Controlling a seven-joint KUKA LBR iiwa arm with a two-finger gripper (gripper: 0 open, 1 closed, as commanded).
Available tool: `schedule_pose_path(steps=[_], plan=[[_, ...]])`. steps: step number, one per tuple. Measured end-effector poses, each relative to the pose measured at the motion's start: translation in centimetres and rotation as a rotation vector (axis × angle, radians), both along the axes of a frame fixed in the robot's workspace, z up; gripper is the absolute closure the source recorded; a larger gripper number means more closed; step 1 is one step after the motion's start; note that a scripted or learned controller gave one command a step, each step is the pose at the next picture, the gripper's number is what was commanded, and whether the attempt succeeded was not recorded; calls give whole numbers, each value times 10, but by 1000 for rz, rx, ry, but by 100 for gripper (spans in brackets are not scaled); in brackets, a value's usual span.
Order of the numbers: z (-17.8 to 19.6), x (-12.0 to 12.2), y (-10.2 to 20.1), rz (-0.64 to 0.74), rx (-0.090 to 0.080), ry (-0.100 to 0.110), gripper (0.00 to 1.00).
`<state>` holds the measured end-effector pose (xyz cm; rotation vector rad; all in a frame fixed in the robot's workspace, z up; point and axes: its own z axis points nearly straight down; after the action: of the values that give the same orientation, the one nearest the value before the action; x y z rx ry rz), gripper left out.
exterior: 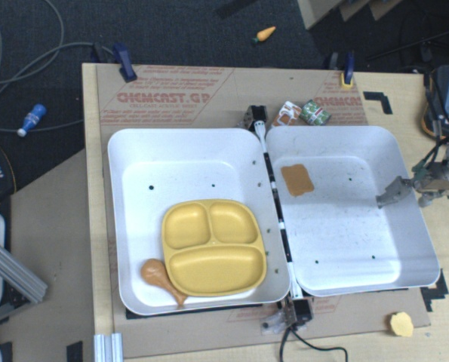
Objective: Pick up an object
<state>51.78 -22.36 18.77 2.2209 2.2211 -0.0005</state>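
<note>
Two white bins sit side by side on the counter (96,202). In the left bin (133,157), a yellow divided plate (213,247) lies flat toward the near side, its three compartments facing up. Tucked against its near-left corner is an orange toy drumstick (160,277), the round end just beside the plate's rim and the thin end pointing to the near edge of the bin.

Over in the right bin (360,262), a flat brown square (296,179) lies by itself in the far-left corner, close to the divider between the two bins.

The gripper (394,193) comes in from the right, low over the right bin's right wall, well apart from the brown square. The jaws look grey and blurred against the white; whether they are open or closed, I cannot tell. Nothing is visible between them.

Behind the bins, on the cardboard sheet, a couple of small crumpled packets (303,113) rest near the far edge of the right bin. A yellow lump (401,323) sits on the counter near the right bin's near-right corner. Down on the dark floor, a small blue bottle (32,118) lies at the left, and a little orange piece (265,33) lies beyond the counter.
</note>
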Motion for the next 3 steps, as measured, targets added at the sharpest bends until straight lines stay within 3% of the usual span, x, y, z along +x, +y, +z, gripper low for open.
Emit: schedule_pose_path(steps=[1, 2, 3], plan=[[4, 45, 98, 11, 3, -4, 0], [-86, 79, 129, 4, 4, 9, 0], [-104, 101, 127, 2, 0, -1, 0]])
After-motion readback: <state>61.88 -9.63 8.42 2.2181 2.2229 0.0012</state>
